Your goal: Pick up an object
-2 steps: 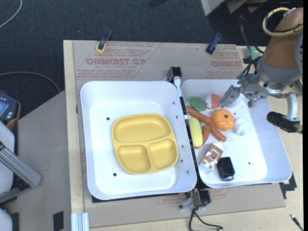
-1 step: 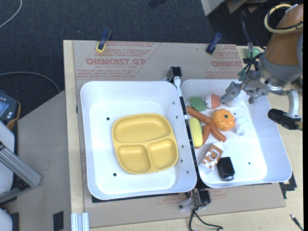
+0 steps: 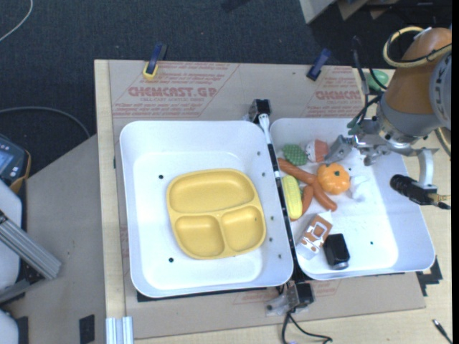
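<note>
The gripper (image 3: 351,147) hangs over the far part of the right bin (image 3: 401,242), and whether it is wide or narrow cannot be told from this angle; nothing can be seen caught in it. Just beneath and slightly nearer the camera lies the toy pumpkin (image 3: 334,178), a small orange ball with a green stem, close to the gripper but with no visible contact. The pumpkin rests against two orange carrot-like sticks (image 3: 310,183) that cross each other; one runs from the bin's left wall toward the pumpkin, the other slants down toward the corn. A yellow corn cob (image 3: 292,196) lies along the left wall of the bin, touching the carrots. Behind them sit one green leafy piece (image 3: 295,154) and one small white-and-red item (image 3: 318,150), too small to name. Nearer the front edge are one small orange-and-white carton (image 3: 315,234), its print too blurred to read, and one black block (image 3: 336,250) just beside it.

The left bin (image 3: 143,213) holds a single yellow divided plate (image 3: 215,212) with three compartments, one long one at the back and two smaller at the front.

Both bins stand on a brown board (image 3: 179,88) that bears red lettering, reading roughly "CHEMCAST GP" on the left; a second patch of the same print shows at the right, partly hidden. Two clamps grip the board's far edge: one yellow-tipped (image 3: 153,63), one dark blue (image 3: 318,64).
</note>
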Controlling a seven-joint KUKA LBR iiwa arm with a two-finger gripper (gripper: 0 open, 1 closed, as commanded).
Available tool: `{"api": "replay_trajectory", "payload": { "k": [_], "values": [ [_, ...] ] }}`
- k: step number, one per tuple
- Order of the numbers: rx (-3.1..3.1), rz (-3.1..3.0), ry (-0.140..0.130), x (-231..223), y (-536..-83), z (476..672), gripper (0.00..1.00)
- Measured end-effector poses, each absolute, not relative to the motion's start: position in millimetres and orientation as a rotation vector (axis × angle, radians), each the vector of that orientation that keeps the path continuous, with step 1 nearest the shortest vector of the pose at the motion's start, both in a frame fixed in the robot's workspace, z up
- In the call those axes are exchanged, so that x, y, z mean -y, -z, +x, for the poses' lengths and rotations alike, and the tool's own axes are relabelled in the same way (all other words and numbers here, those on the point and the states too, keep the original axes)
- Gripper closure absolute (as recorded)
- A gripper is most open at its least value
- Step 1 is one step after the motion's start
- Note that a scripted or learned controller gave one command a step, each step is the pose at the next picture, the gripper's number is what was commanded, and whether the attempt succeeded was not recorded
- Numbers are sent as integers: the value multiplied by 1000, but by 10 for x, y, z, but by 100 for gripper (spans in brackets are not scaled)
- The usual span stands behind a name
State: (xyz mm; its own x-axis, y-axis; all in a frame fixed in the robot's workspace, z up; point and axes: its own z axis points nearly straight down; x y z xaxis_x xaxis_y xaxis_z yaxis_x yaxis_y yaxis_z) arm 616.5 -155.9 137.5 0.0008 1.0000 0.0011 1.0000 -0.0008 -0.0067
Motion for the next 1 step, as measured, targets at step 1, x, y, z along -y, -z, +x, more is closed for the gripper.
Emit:
{"api": "replay_trajectory", "payload": {
  "k": [1],
  "values": [
    [2217, -2217, -6, 1548, -838, 6152, 0]
  ]
}}
